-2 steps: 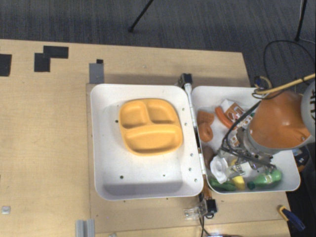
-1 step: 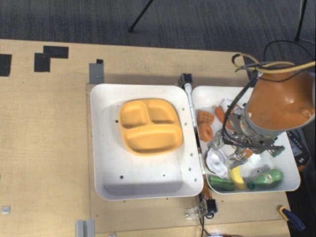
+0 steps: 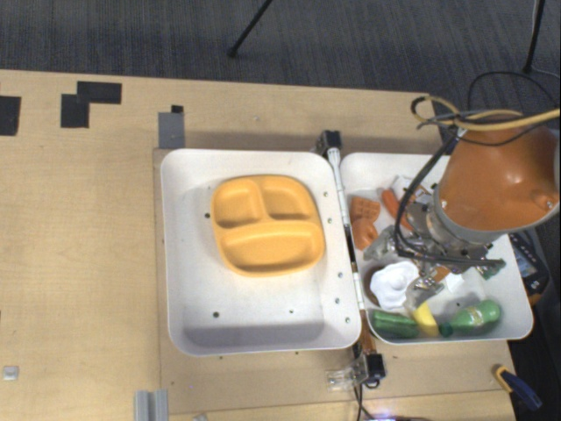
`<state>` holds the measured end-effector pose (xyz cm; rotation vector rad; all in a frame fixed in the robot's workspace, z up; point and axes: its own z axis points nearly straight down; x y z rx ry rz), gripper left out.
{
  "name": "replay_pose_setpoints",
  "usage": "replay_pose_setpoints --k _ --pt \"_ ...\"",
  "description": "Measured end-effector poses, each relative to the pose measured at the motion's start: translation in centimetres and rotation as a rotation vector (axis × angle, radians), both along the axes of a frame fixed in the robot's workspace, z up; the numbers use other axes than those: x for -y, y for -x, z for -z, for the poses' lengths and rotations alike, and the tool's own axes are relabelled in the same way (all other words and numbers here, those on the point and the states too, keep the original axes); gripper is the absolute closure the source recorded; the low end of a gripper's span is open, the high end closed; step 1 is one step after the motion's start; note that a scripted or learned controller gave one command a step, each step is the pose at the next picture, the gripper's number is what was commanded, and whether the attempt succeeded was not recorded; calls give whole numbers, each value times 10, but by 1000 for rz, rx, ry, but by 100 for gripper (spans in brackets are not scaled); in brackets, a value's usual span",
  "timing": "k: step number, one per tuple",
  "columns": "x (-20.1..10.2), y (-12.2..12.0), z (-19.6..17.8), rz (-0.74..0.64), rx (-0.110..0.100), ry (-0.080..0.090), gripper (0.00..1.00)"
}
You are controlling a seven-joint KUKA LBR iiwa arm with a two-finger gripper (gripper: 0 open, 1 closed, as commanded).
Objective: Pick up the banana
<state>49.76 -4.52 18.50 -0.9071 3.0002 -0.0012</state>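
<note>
Camera view: two white bins side by side on a tan bench. Left bin (image 3: 188, 235) holds a yellow-orange divided tray (image 3: 266, 224), three compartments, lying flat toward the far side of the bin. No readable writing, brands or labels anywhere (too small or blurred).

Right bin (image 3: 523, 318) is crowded. The arm (image 3: 495, 182), orange band facing the camera, comes in from the right and hangs over the bin's middle, covering much of it. Gripper (image 3: 427, 281) sits low among the items; how wide it stands and whether it has anything cannot be told, the wrist hides it.

Banana (image 3: 425, 317), small and yellow, lies at the near edge of the right bin, just near of the gripper, between a dark green vegetable (image 3: 393, 322) on its left and a green bottle-like item (image 3: 473, 316) on its right. A white object (image 3: 392, 282) lies just far-left of the banana. Orange-red pieces (image 3: 364, 219) lie at the far-left of this bin.
</note>
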Motion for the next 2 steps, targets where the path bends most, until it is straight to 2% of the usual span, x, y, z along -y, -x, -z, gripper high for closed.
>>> replay_pose_setpoints --k 1,2 --pt "-23 -1 0 -403 0 2 0" --pt "-24 -3 -11 -400 6 1 100"
